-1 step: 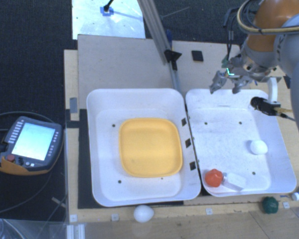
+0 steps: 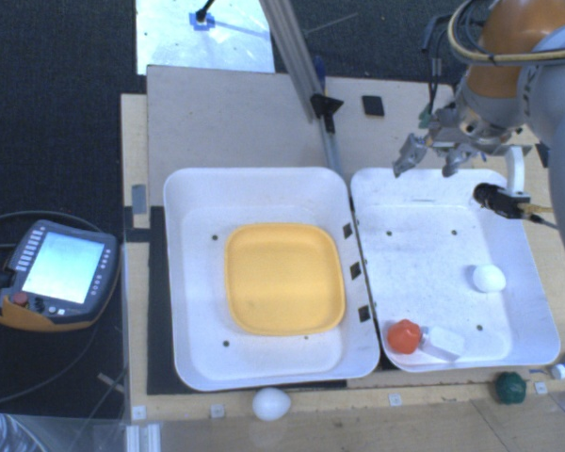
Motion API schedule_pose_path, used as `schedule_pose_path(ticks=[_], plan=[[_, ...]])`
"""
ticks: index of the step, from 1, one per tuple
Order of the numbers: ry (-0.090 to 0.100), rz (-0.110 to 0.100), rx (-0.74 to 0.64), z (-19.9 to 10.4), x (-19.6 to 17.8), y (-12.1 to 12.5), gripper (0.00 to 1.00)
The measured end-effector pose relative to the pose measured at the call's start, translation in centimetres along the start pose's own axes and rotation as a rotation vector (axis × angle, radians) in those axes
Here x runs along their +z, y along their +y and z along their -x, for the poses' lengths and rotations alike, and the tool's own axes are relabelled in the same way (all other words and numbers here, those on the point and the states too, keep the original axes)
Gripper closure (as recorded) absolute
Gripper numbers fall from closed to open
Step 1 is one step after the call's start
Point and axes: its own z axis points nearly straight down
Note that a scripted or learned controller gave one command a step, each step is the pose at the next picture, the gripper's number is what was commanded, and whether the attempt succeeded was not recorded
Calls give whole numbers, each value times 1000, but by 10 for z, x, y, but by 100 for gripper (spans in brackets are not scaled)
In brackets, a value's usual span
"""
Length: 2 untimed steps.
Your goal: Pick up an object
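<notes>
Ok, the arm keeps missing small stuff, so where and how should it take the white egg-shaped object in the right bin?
Grip the white egg-shaped object across its narrow middle, coming straight down from above. It lies alone on the right bin floor, with bare space on all sides, so the pincer should probably straddle it freely; its rounded shape may slip.

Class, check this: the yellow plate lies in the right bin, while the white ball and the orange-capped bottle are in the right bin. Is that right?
One slip: the camera view shows the yellow plate in the left bin, not the right. The white ball and the bottle are indeed in the right bin.
</notes>
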Motion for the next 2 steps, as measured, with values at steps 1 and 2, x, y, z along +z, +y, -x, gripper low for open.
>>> schedule_pose_path(ticks=[1,2], plan=[[0,-5,0,-3,62,-2,0],[0,-3,0,-3,109,-2,0]])
